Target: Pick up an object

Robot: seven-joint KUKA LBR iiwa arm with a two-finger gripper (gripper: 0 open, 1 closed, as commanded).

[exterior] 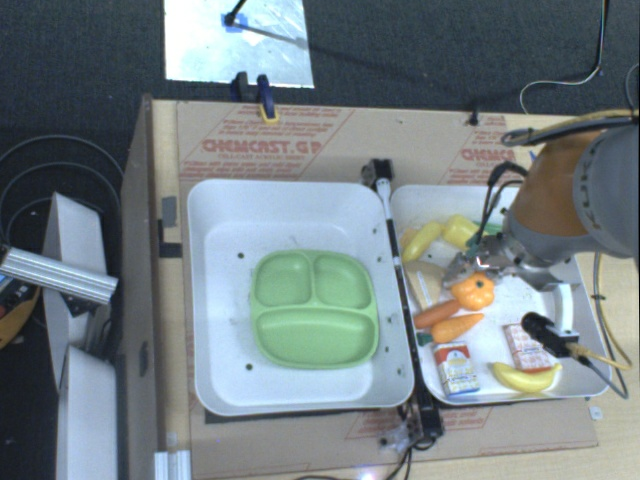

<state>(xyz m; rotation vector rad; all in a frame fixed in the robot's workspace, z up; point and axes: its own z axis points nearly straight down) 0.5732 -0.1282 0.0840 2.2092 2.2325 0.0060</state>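
Your hand [470, 265] sits just above the orange pumpkin [473, 292]; grip unclear. Crowded by 2 carrots [447, 320], the round pumpkin could slip away.

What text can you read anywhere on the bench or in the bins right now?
"CHEMCAST G P": red print on the brown cardboard sheet under the bins, top left.
The same red print at the sheet's top right: partly hidden, unreadable.
Small red-and-white carton: label too small to read.
Small reddish box: print blurred.
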